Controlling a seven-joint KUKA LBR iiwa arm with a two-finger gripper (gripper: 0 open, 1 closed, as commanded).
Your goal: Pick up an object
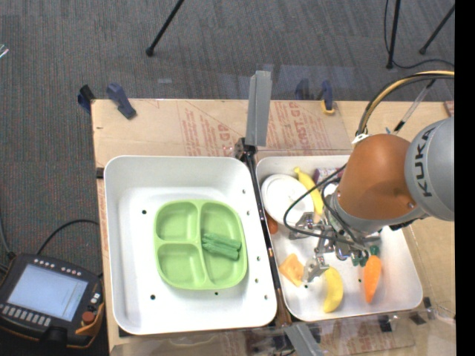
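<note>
Far left on the floor: teach pendant (46, 297) with its screen lit, cable trailing off it. On the worktop (171, 128), left bin (119, 191) holds a green divided plate (199, 245); a dark green piece (221, 245) lies across the plate's right-hand compartments. A grey upright post (258, 110) stands at the back, at the seam between the two bins. Right bin (404, 284) is the busy one: white round plate (285, 196) at its back left, a yellow banana (311, 189) just beside the plate's right edge, an orange wedge-shaped piece (292, 269) near the front left, a second yellow banana (333, 289) at the front middle, an orange carrot (372, 277) with green top just right of it. The arm comes in from the right, orange band over the right bin, jaws (319, 262) low above the bin floor between the orange wedge and the front banana. Jaws' state: can't tell, cabling and wrist hardware clutter that spot. Nothing visibly pinched; all objects lie in the bin
</note>
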